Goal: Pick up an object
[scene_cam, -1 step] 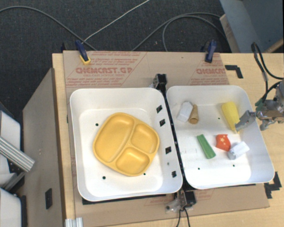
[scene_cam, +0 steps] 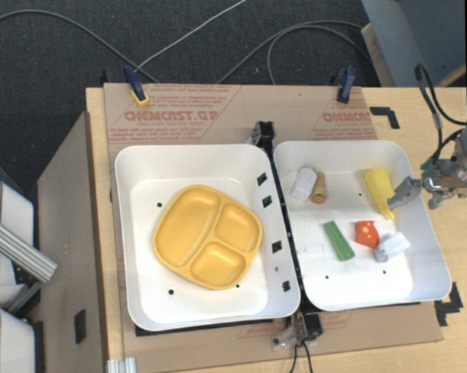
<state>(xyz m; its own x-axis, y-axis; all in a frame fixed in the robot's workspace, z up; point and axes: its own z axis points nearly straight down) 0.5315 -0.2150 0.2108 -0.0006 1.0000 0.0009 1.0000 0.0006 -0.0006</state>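
Observation:
The right bin holds several small objects. A white piece and a tan cone lie at its back left. A yellow object lies at the back right, and a green block sits in the middle. A red-orange object rests beside a grey-white piece. My gripper comes in over the bin's right rim, just right of the yellow object's near end. Nothing shows in its grasp.
A yellow divided plate lies in the left bin. Black clips join the bins along the middle divider. Blue clamps hold the cardboard at the back. Cables run across the dark floor behind.

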